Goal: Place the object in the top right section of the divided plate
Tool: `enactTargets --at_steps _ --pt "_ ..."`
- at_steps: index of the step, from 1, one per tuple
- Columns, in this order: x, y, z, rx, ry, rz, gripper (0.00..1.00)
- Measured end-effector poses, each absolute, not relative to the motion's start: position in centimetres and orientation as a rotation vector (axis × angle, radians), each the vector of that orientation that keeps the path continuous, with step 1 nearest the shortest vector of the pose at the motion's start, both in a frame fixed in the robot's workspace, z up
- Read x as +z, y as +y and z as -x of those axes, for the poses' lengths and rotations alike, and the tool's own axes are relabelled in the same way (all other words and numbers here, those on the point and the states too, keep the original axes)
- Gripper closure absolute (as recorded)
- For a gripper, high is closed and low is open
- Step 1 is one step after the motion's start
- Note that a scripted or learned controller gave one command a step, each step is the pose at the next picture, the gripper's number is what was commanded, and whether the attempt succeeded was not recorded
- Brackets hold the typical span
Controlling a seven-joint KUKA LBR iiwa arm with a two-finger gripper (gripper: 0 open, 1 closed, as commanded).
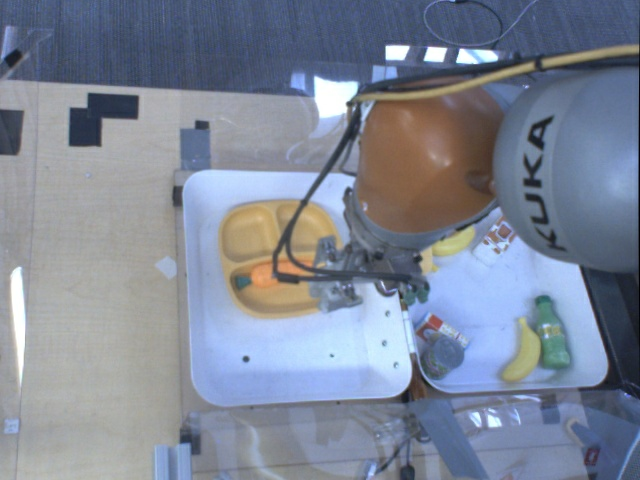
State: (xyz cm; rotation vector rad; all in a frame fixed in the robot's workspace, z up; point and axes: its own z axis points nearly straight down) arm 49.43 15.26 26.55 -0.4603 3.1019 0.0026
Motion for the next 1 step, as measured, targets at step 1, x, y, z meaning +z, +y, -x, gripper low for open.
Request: enactTargets --at_steps 1 --pt "27.64 15.38 -49.74 0.007 3.094 0.456 1.00"
